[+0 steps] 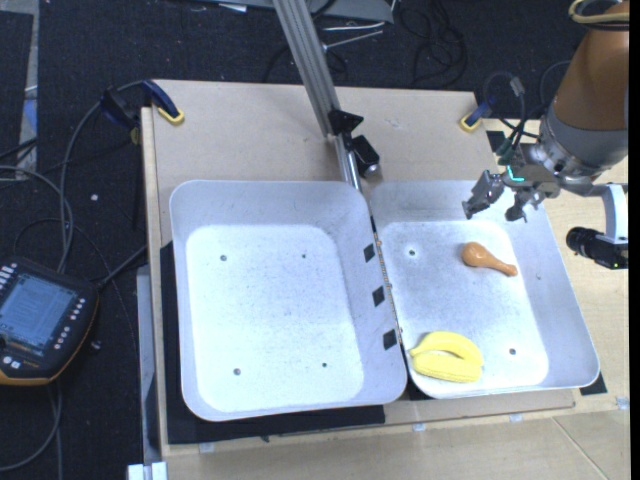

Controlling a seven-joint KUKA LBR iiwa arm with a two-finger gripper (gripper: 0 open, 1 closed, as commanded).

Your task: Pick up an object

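An orange pear-shaped toy [487, 258] lies in the right bin [560, 298], towards its far side. A yellow banana-like object [447, 357] rests near the same bin's front edge. My gripper [498, 199] hangs over the bin's far right corner, above and slightly behind the orange toy, with its two dark fingers spread apart and nothing between them.
The left bin [200, 218] sits beside the right one, with a raised divider [380, 278] between them. A slanted metal pole [315, 63] rises from behind the bins. Yellow clamps [170, 115] hold the board's far corners. A teach pendant [35, 318] lies off the bench at left.
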